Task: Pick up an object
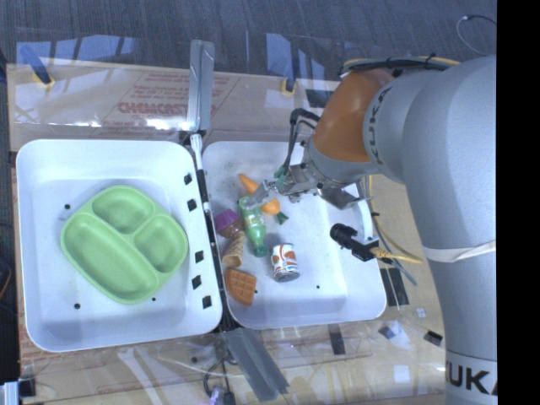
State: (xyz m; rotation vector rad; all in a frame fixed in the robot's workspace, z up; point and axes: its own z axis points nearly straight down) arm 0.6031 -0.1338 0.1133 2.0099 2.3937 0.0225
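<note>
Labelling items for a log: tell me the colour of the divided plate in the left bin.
Light green plate, clearest in the camera view.

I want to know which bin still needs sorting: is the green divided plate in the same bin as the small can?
No: the green divided plate lies in the left bin, while the small can lies in the right bin.

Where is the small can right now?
The small can lies in the right bin, toward its front, just right of the green bottle and above the waffle.
</note>
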